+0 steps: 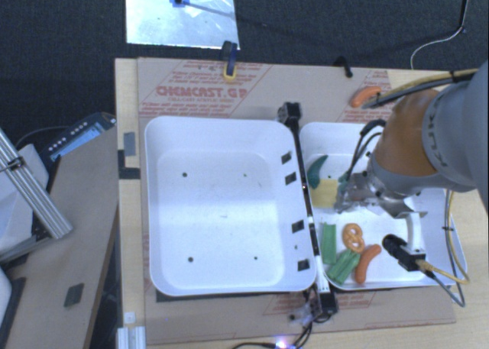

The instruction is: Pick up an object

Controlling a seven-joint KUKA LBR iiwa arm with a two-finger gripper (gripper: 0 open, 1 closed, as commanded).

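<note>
Your claw sits low in the right shallow white plastic bin, close to its left wall. You cannot tell whether it is clenched or released, because the wrist of the grey arm hangs over it.

- Just left of the claw, touching or nearly so: a pale yellow rounded lump.
- Up-left, against the wall: a dark green curved piece.
- Below the claw, apart from it: an orange pretzel-shaped piece. Beside that lie an orange sausage-shaped piece, a flat green bar and a green pickle-shaped piece, all crowded into the near-left corner.

Edges: room is tight on the claw's left, where a black clipped strip separates it from the left shallow white plastic bin.

Hidden: the arm covers the right bin's far-right part. Beyond the claw, outside the bin's far rim, lies a small orange piece whose shape is hard to make out.
</note>
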